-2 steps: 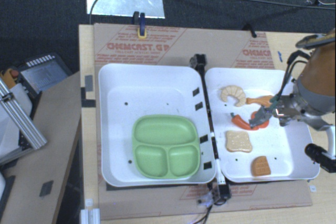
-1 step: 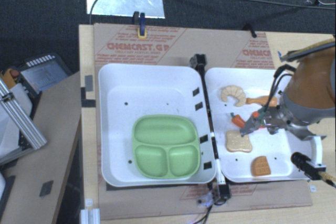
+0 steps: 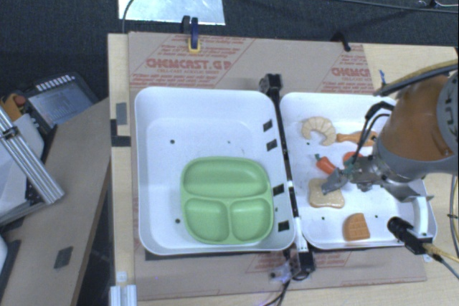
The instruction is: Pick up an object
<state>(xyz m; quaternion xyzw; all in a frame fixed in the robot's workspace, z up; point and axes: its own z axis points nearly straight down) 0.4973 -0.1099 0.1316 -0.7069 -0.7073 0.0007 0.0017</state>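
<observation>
My gripper [image 3: 336, 184] hangs low over the right bin [image 3: 373, 102], reaching in from the right. Its tip is above the top right edge of a tan toast slice [image 3: 324, 197]. Just to its upper left lies a small orange-red carrot [image 3: 325, 164]. A pale croissant [image 3: 318, 128] rests at the back of the bin, with an orange piece [image 3: 351, 137] to its right. A brown biscuit-like piece [image 3: 356, 226] lies near the front wall. I see nothing held in the gripper.
The left bin [image 3: 165, 118] holds a green divided plate [image 3: 226, 198] toward its front. A black-clipped divider [image 3: 281, 154] runs between the two bins. The arm's orange and grey body [image 3: 423, 129] covers the right bin's right side.
</observation>
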